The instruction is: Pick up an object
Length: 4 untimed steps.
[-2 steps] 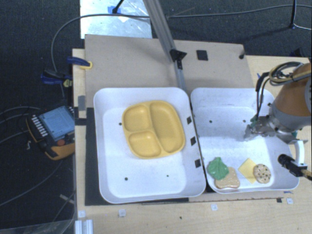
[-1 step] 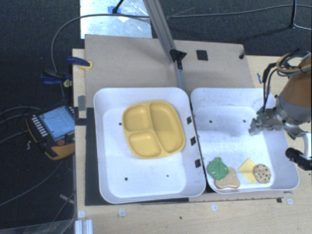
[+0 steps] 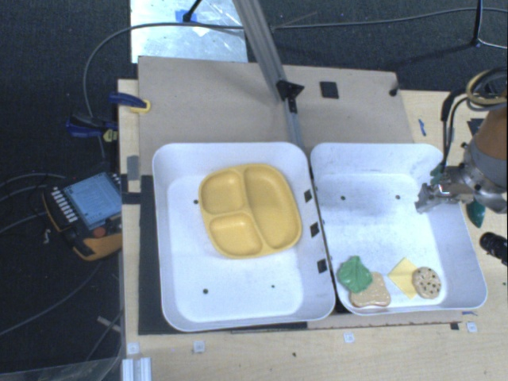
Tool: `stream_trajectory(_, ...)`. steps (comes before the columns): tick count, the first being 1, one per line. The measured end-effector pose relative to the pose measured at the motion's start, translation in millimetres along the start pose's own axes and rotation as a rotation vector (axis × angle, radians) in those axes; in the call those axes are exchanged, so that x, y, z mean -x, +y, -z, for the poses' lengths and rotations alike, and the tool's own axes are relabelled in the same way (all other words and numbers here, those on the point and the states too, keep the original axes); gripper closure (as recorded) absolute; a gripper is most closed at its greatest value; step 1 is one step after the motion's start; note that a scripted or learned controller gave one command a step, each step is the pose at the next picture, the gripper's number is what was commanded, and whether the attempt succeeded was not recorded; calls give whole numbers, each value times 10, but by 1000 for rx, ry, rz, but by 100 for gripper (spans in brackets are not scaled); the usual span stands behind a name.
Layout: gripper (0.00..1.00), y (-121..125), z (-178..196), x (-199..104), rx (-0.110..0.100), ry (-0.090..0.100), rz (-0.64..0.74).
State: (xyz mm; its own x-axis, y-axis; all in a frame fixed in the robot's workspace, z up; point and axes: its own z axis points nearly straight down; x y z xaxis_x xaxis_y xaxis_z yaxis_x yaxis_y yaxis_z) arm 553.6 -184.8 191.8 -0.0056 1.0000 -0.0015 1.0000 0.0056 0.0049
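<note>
Two white bins are seen side by side on the bench; the yellow plate (image 3: 249, 210) is taken as the landmark.

- Yellow plate: three compartments, lying flat in the left bin (image 3: 178, 292), slightly toward that bin's far half.
- Right bin (image 3: 373, 189): located right of the plate, its edge touching the left bin's edge.
- Gripper (image 3: 426, 199): seen well to the right of the plate, at about the plate's height in the frame, over the right bin's right wall. Nothing is seen between its fingers. Whether they are spread or pressed together cannot be told at this resolution.
- Arm (image 3: 492, 145): entering from the right, far from the plate.
- Objects to pick, all grouped in the near right corner of the right bin, down and right of the plate:
  - green toy (image 3: 354, 274), closest to the plate
  - tan toast piece (image 3: 371, 294), touching the green toy's near side
  - yellow cheese slice (image 3: 403, 275), just right of the toast
  - round cookie (image 3: 427, 282), overlapping the cheese slice's right side
- The gripper is well apart from this group, farther back in the bin.
</note>
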Motion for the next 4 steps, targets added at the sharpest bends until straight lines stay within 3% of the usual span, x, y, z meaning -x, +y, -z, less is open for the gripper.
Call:
stream_trajectory(1,100,17,453,3,1,-1,1)
stream_trajectory(2,100,121,344,-518,-3,2,4)
stream_trajectory(4,100,280,469,-1697,-3,3,5)
